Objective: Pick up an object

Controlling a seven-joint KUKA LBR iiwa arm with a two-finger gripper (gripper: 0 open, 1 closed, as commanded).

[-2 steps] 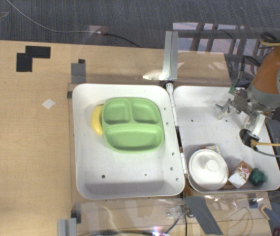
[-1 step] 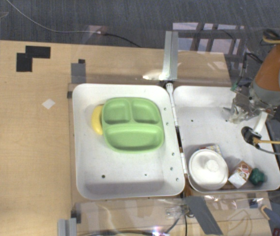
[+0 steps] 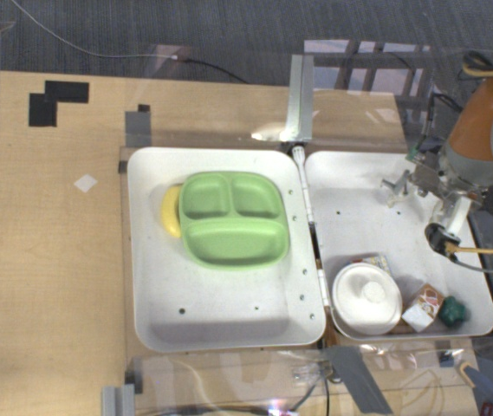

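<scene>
Arm poised at the right bin's far right edge, nothing picked yet.

In the left bin [image 3: 151,319] a green divided tray [image 3: 231,219] covers a yellow object [image 3: 170,211] near the far edge. The right bin [image 3: 350,189] holds a white bowl [image 3: 366,297], a small carton [image 3: 424,308] and a green object [image 3: 452,312] along its near edge (likeliest targets). The gripper [image 3: 415,180] carries nothing visible; its opening cannot be judged. It should descend squarely over one item.

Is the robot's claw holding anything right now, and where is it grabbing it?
Nothing shows in the claw. It hangs over bare floor at the back of the right bin, far from the white bowl and small items at the front.
</scene>
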